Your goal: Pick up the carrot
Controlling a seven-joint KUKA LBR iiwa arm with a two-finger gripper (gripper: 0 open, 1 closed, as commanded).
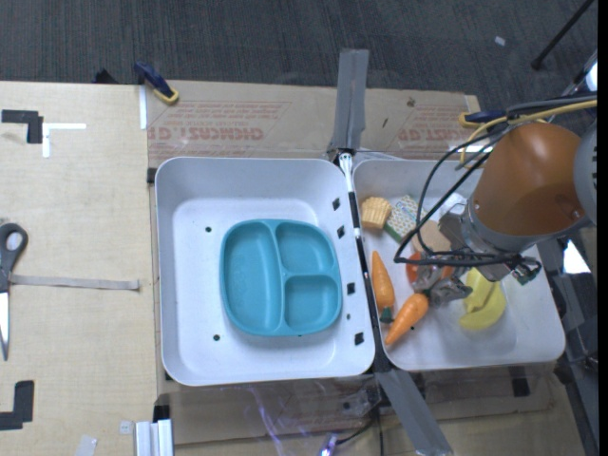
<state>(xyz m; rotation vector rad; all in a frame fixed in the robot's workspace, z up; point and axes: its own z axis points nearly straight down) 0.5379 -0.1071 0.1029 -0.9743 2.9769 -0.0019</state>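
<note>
Carrot: there are actually two orange carrots in the right bin [532,350]. The one with the green tip [407,317] lies tilted near the bin's front left corner, green end pointing toward the front. The second carrot [382,280] sits just beside it, along the bin's left wall.

Gripper: the gripper [439,283] is down in the right bin, right next to the thick end of the green-tipped carrot. Honestly can't tell if the pincer is apart or together, too much cable and wrist clutter in the way.

Arm: the orange band [527,180] hangs over the right bin, with black cables looping off it.

Other stuff in the right bin: a yellow banana [484,304] just right of the gripper, something red [416,268] partly hidden behind it, and a corn cob [376,213] near the back left.

Left bin: the left bin [180,283] holds a teal divided plate [281,276], sitting about in the middle.

Bench: scissors [8,283] lie off at the far left.
</note>
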